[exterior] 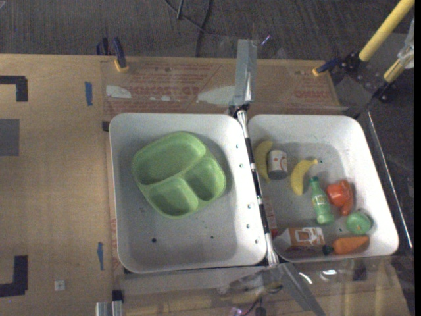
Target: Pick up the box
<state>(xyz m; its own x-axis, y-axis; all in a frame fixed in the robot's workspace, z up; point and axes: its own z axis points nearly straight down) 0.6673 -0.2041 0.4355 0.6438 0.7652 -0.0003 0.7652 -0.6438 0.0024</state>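
Note:
The box (303, 237) is a small orange and white carton lying flat near the front edge of the right bin (370, 151), left of a carrot (348, 245). It lies apart from the bottle behind it.
The right bin also holds two bananas (302, 175), a small can (278, 164), a green bottle (321, 203), an orange-red toy (341, 194) and a green round item (359, 223). The left bin (125, 157) holds a green divided plate (178, 174). Yellow-handled clamps (388, 25) stand at the back right.

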